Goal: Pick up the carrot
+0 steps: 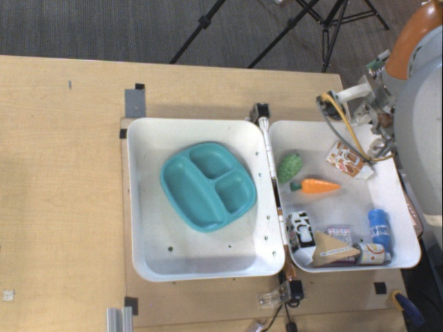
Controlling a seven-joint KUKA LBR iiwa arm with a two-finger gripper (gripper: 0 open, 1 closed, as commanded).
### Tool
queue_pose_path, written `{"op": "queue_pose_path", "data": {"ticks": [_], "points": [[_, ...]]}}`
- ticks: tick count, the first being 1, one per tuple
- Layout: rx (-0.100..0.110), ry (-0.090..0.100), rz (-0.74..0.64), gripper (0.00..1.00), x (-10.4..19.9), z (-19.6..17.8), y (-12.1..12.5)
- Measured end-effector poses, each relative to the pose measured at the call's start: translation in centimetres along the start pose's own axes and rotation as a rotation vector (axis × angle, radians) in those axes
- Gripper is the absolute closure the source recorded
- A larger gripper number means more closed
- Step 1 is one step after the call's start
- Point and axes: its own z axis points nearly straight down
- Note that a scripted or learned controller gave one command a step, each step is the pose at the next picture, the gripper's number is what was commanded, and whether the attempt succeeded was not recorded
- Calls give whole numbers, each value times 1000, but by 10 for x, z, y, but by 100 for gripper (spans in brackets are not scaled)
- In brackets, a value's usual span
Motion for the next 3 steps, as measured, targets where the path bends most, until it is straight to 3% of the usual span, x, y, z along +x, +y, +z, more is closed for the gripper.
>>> {"op": "queue_pose_path", "data": {"ticks": [1, 2, 3], "points": [[3, 0, 1, 0, 10, 63, -62], [-1, 5, -9, 0, 2, -51, 31], [2, 0, -7, 0, -8, 19, -74]]}}
